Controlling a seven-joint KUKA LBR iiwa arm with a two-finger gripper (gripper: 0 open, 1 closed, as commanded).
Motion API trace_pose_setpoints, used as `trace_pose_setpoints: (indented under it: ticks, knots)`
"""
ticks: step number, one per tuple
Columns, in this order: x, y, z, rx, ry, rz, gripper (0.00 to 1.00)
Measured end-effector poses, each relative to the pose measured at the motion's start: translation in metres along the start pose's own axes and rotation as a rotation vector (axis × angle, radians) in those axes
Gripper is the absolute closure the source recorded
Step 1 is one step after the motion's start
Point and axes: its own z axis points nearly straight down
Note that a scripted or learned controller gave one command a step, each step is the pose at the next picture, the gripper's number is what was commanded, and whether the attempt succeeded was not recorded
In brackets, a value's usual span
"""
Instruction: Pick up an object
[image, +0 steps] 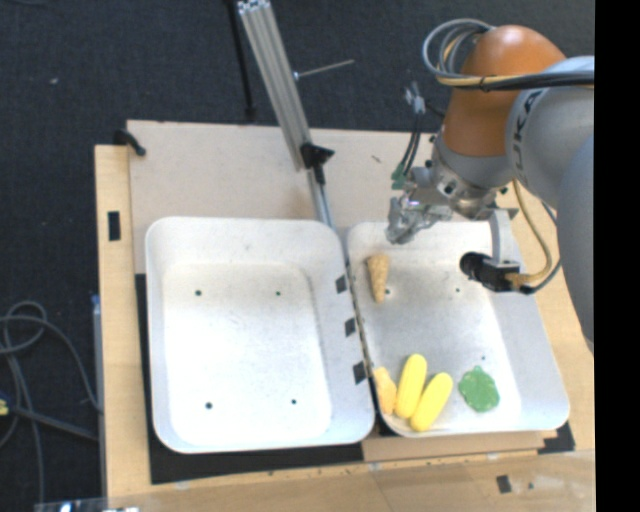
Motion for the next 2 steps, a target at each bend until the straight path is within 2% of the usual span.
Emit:
trace_pose_setpoints:
  ticks: [1, 2]
  knots:
    - [0.056, 0.000, -0.009, 0.001, 0.000, 0.000, 1.00]
    - [0.113, 0.013, -0.012, 0.001, 0.000, 0.000, 1.00]
